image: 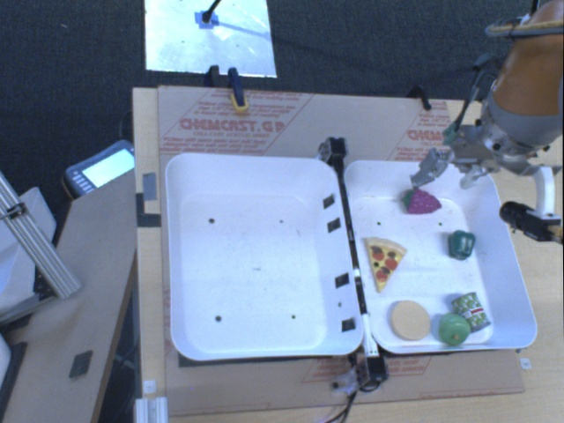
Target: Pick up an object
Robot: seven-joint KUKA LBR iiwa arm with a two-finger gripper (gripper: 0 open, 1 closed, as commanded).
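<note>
Purple grape bunch: small, bumpy, magenta, in right bin; pincer just above, grip state unclear.

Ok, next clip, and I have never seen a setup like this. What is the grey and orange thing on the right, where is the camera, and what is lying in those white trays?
One camera, fixed above the bench, looks down at a slant. The grey and orange machine is a robot arm reaching in from the right; its pincer is the part meant to grasp things. It hangs just above a purple toy fruit in the right bin. Whether it touches the fruit, I cannot tell. Nothing is visibly held. That bin also holds a pizza slice, a dark green piece, a tan disc, a green ball and a small patterned box. The left bin lies beside it.
</note>
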